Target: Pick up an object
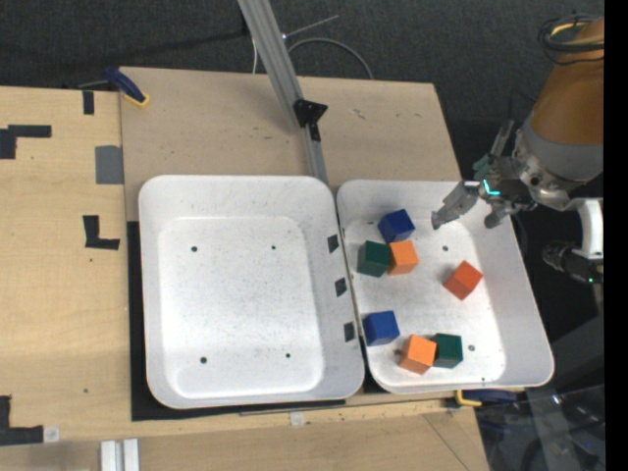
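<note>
From the camera view, two shallow white bins are seen side by side on a wooden surface (pixel 226 126). The left bin (pixel 235 194) is seen with a speckled floor. The right bin (pixel 510 312) carries seven small cubes.

Near the upper middle of the right bin, a blue cube (pixel 395 225) is found, and just below it a dark green cube (pixel 373 259) and an orange cube (pixel 403 256) are set touching each other. A red-orange cube (pixel 462 280) lies apart from these, toward the bin's right side. Lower down, a second blue cube (pixel 381 327) rests near the bin's left wall, and a second orange cube (pixel 419 352) and a second dark green cube (pixel 447 349) are placed touching at the lower middle.

The end effector (pixel 473 204) is positioned over the upper right corner of the right bin, above and to the right of the blue cube. Its two fingers are spread apart, and nothing is seen between them. The grey arm (pixel 569 96) reaches in from the right.

A slanted metal bar (pixel 280 57) crosses the surface above the bins.
</note>
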Robot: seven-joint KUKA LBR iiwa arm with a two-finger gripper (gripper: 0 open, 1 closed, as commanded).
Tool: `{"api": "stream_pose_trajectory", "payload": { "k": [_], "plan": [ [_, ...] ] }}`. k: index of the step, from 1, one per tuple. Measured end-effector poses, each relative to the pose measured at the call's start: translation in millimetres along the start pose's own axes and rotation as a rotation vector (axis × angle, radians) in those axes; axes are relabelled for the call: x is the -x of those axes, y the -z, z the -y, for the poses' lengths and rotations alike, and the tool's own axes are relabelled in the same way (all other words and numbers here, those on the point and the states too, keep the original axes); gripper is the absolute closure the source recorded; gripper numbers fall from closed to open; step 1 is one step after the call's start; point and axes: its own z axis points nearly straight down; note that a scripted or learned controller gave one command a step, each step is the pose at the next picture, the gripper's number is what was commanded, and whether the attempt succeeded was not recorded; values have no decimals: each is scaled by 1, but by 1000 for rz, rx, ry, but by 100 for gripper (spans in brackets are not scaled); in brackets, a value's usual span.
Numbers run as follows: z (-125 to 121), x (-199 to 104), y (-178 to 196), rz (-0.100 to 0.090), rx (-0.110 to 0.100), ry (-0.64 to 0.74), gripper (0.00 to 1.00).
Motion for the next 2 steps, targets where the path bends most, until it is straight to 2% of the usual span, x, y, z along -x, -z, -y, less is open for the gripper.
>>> {"api": "stream_pose_trajectory", "payload": {
  "k": [1,2],
  "plan": [
    [-1,0,2,1,4,1,0],
    [4,-7,-59,0,-2,1,0]
  ]
}}
